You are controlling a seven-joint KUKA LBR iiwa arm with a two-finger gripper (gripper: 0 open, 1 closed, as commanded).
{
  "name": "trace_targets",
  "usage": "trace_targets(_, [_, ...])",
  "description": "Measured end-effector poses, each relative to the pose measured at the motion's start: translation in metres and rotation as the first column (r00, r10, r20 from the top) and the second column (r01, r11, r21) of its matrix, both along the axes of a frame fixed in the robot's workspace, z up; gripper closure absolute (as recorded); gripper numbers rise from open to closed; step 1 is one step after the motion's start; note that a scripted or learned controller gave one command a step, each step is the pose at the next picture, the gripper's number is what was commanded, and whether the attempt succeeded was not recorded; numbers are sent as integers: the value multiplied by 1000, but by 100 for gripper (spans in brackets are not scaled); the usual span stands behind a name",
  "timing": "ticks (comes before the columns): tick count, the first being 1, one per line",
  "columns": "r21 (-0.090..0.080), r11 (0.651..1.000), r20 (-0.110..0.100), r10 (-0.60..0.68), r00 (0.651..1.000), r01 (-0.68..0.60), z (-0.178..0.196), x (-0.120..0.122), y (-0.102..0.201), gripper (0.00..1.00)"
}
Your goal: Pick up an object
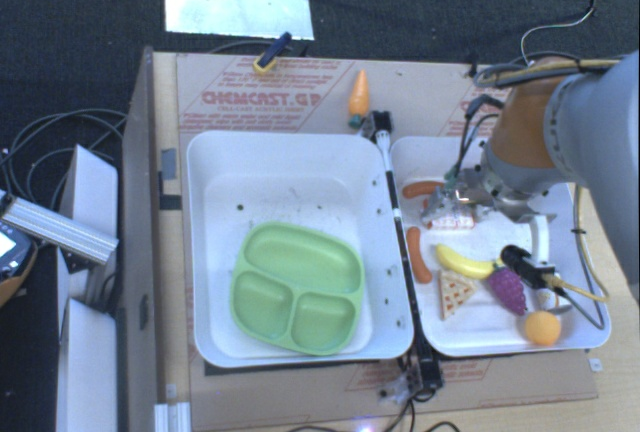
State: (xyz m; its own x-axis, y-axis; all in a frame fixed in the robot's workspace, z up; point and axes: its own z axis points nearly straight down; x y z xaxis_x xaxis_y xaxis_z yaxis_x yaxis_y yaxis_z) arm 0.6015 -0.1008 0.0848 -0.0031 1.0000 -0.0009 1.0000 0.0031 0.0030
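pincer (452,207) low in right bin | banana (466,263) just below it

On your tabletop (250,85) two shallow white bins sit side by side. The left bin (215,220) holds a green three-compartment plastic tray (297,288) toward its near side. In the right bin (590,340), a yellow toy banana (464,262) lies mid-bin, a purple grape bunch (507,289) just right of it, an orange ball (542,328) at the near right corner. An orange toy carrot (359,94) lies behind the bins.
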Motion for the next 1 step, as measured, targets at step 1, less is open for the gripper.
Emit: trace_targets(1, [-3,1000,-30,1,1000,-1,-3,61,7,0])
